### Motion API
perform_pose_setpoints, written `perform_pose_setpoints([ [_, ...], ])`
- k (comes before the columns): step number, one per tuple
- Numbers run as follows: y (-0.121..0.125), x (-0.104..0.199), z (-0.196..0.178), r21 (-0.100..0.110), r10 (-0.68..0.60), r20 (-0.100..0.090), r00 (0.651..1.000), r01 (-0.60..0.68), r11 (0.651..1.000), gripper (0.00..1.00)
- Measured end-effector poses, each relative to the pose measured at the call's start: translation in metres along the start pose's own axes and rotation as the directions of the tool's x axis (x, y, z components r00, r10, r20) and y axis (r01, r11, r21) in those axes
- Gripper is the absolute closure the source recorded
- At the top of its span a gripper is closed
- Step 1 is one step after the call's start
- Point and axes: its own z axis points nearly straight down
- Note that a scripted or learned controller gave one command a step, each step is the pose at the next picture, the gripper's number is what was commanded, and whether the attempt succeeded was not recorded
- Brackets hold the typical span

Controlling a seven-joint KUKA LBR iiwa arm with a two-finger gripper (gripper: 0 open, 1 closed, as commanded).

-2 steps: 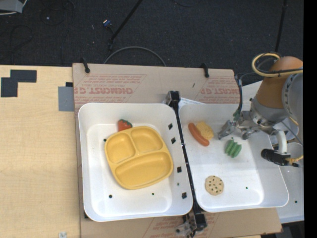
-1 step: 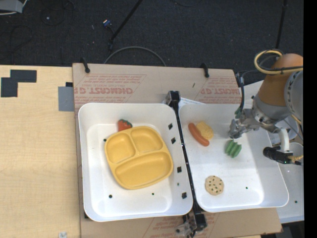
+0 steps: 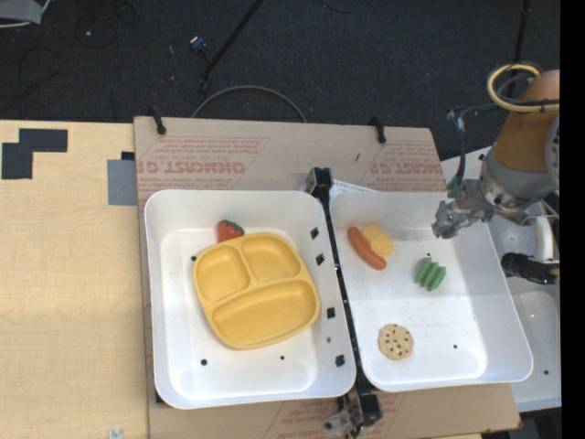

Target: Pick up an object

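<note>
Above the right bin (image 3: pixel 494 355) (far edge) hangs the claw (image 3: pixel 445 226).

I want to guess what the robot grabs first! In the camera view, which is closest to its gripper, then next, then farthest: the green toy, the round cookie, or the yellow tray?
Counting from the gripper at the right bin's upper right:
1. Green ridged toy vegetable, just below it.
2. Round tan chocolate-chip cookie, at the right bin's front.
3. Yellow three-compartment plastic tray, in the left bin.

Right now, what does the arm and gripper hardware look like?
Grey arm with an orange band above the wrist, entering from the right. A yellowish cable loop sits atop it. The gripper is small, grey metal, over the right bin.
</note>
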Motion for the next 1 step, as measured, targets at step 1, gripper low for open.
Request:
perform_pose_setpoints([
  [1,0.0006,-0.0004,-0.0521,0.001,0.000,0.000,1.000,0.000,1.000,1.00],
])
